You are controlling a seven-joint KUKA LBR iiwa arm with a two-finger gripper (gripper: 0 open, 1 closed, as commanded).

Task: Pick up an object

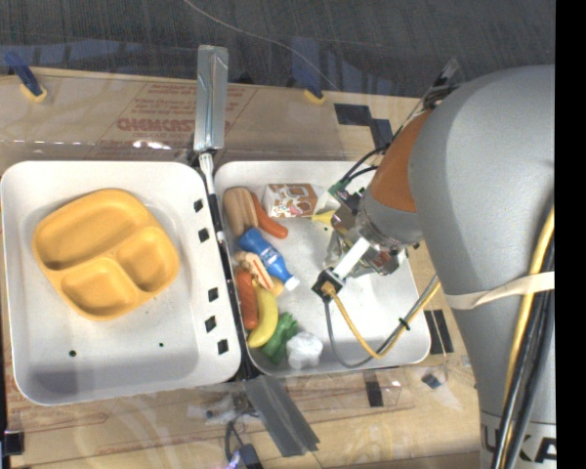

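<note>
sitting in the left bin [20, 360]: yellow divided tray [105, 252], tilted toward the upper left. right bin [410, 345] holds the pickable items, crowded along its left wall: brown bun [239, 208], small printed carton [291, 201] near the top, blue bottle [266, 257], banana [265, 319], green piece [285, 324], white crumpled piece [305, 348] at the bottom. gripper [369, 254] hangs over the bin's bare middle, just right of the pile, nothing seen in its hold. how wide it stands: cannot tell, wrist covers it. arm [488, 184] enters from the right.
</note>
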